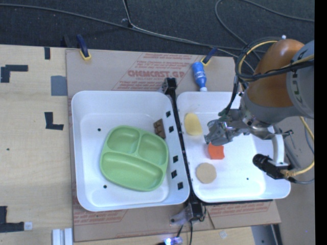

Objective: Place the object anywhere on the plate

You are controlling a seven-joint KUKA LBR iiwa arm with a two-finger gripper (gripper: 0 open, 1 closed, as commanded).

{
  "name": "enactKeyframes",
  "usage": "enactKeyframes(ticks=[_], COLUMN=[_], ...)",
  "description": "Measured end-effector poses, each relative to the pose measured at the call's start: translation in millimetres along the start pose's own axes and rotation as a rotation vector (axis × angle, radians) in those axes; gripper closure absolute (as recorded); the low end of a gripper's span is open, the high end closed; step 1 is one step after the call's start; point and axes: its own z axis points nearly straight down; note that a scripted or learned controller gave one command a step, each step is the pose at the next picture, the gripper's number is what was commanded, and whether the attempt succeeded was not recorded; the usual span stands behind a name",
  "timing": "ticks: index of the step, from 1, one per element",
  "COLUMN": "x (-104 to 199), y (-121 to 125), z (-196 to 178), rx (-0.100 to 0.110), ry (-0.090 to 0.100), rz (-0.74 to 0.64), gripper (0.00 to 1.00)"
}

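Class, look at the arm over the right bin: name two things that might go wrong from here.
The gripper hangs just above the orange block, with the yellow piece nearby, so it may nudge either aside. The green plate sits in the other bin, past the divider, which a carried item could hit.

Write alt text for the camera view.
The gripper hangs low in the right bin, just above an orange block, with a yellow piece and a tan disc nearby. A green plate lies in the left bin.
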Motion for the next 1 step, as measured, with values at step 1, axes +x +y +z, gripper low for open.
enactKeyframes(ticks=[1], x=[61.0], y=[5.9], z=[-5.2], rx=[0.0], ry=[0.0], rz=[-0.001], gripper=[1.0])
